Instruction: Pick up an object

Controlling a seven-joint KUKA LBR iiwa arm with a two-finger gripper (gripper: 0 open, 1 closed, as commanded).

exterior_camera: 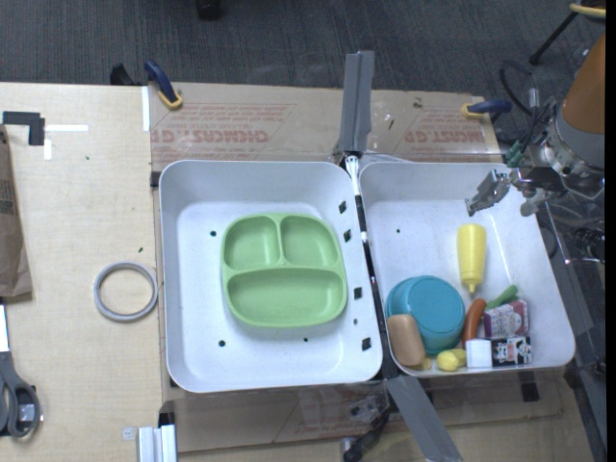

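Yellow mustard bottle, upright-lying, capped

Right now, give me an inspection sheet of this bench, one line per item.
Surface: wooden bench bearing two white bins side by side.
Job's things: right bin holds yellow bottle, blue bowl, carrot, small boxes.
Left bin: green divided plate.
Clutter: tape ring, scissors, both on the bench.
Grippers: gripper above the right bin's far right corner, holding nothing seen.
Cables: bundle behind the arm.
Surroundings: blue clamps, dark carpet.
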